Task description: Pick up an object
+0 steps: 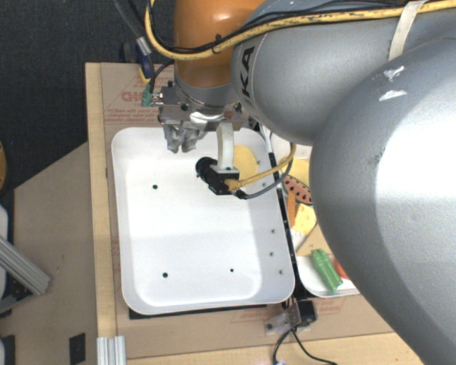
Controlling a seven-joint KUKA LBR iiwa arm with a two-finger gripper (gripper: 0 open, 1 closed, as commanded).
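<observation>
My gripper (pixel 181 139) hangs low over the far end of the left white bin (pixel 190 280), close to its back wall. No object shows under it or in it. A pale yellow rounded object (pixel 248 160) lies at the far right corner of that bin, partly hidden by the wrist. In the right bin (pixel 313 284) I see an orange patterned piece (pixel 297 192), a yellow piece (pixel 305 219) and a green stick-shaped object (pixel 325 269), all to the right of the gripper.
The big grey arm covers most of the right bin and the right side of the view. The bins sit on a brown board (pixel 102 204). Beyond its left edge lies dark floor with a metal bar (pixel 15 261).
</observation>
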